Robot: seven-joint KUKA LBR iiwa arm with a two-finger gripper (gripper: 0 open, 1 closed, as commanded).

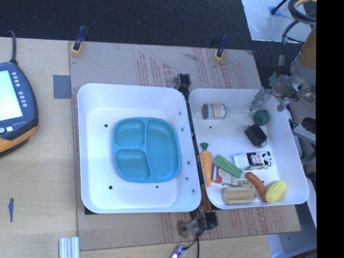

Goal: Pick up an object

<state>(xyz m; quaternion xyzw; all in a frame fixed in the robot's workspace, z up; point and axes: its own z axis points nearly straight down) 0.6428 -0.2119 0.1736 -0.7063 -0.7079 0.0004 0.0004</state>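
My gripper (pixel 270 102) hangs over the far right corner of the right bin (pixel 298 160), fingers spread open with nothing between them. Just below it lies a small dark green round object (pixel 262 116), and a black block (pixel 256 135) sits a little nearer. Further objects in this bin: a small can (pixel 214 110) on its side, a carrot (pixel 206 166), a green pod (pixel 228 165), a black-and-white carton (pixel 252 159), a sausage (pixel 256 183), a tan bun (pixel 239 194) and a yellow corn piece (pixel 275 191).
The left bin (pixel 88 144) holds a blue divided plate (pixel 146 149). A tablet-like pendant (pixel 13 104) lies at the far left of the bench. Clamps (pixel 79 39) grip the board's far edge. Cables and arm hardware (pixel 301 15) crowd the upper right.
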